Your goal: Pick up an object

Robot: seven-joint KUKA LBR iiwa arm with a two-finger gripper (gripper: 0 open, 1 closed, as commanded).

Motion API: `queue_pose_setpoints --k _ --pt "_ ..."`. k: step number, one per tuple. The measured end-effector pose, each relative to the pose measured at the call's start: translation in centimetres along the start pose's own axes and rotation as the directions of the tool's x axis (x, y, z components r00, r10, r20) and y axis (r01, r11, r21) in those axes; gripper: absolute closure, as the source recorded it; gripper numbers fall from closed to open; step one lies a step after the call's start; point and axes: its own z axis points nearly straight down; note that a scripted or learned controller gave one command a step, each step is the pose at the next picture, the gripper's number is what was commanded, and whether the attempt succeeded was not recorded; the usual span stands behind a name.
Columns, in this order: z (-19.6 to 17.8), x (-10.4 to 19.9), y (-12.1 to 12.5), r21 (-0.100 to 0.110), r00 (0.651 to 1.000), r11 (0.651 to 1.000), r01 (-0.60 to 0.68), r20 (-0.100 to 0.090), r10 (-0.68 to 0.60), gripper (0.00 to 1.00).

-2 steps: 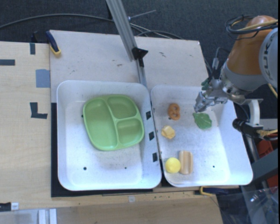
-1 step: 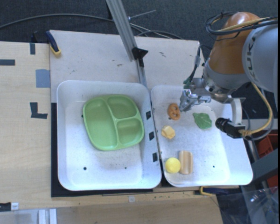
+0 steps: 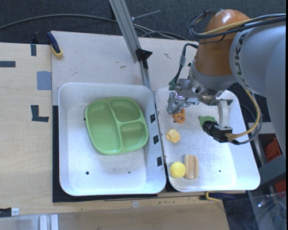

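Two bins on desk. Gripper (image 3: 176,108) low in right bin (image 3: 230,176), over orange piece (image 3: 179,116); finger state can't be told.

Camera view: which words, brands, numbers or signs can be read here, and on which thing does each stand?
"KUKA": letters running down the grey arm near its orange band, partly cut off by cables and hard to read.
No other text shows on the green plate, the bins or the bench.
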Motion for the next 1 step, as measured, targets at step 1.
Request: queue_pose_setpoints --k 1 --pt "1.51 5.70 0.30 0.003 1.000 1.000 -0.001 0.001 0.001 1.00"
